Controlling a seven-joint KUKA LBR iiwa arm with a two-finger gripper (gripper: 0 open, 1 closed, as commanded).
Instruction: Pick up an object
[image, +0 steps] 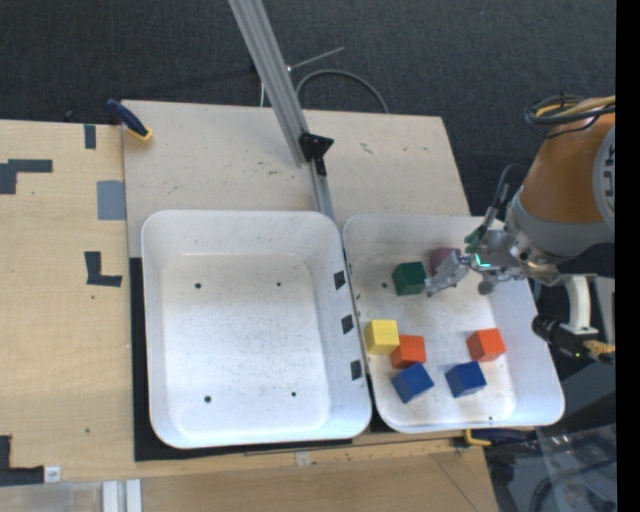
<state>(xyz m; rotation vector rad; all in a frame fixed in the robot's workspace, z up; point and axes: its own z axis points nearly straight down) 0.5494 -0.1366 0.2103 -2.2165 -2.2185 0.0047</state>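
Note:
My gripper (452, 274) hangs low over the upper part of the right bin (535, 395), reaching in from the right. A mauve block (440, 259) lies right against its tip, partly covered by it. A green block (408, 278) sits just left of the tip. Lower in the same bin lie a yellow block (381, 334), an orange block (408, 350) touching it, a second orange block (485, 344), and two blue blocks (411, 382) (465, 378).
The left bin (160, 300) adjoins the right one along a shared rim. A slanted metal pole (285, 90) comes down to the bench behind the bins. The arm's orange band (565, 170) and cables crowd the right side.

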